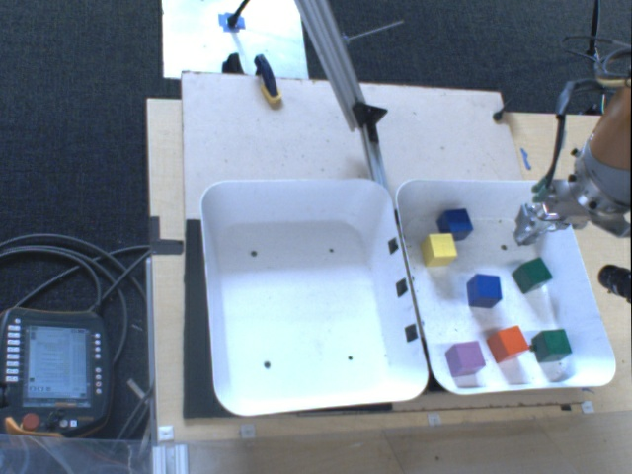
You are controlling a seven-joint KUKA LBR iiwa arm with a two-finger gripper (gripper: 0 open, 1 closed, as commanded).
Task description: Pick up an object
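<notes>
Seven small cubes lie in the right-hand shallow white bin (583, 265), and none of them looks lifted, so the pick seems to be at its start: the approach is under way, while the grasp and the raise are both left to do. The metal two-finger gripper (528, 227) hangs at the upper right of that bin, above bare floor, nothing showing between its tips; whether it is spread or closed is too small to tell. Nearest to it, just below and a little right, sits a dark green cube (532, 275), tilted on the frame's diagonal, and it looks the likeliest target, though that is a guess. To the gripper's left are a dark blue cube (455, 222) and, touching its lower left corner, a yellow cube (439, 249). A second blue cube (484, 289) rests near the bin's middle. Along the lower edge run a purple cube (465, 357), an orange cube (508, 343) and another green cube (551, 344), close together. All are matte, plain-sided blocks of like size. The left-hand white bin (222, 265) fills the frame's centre
</notes>
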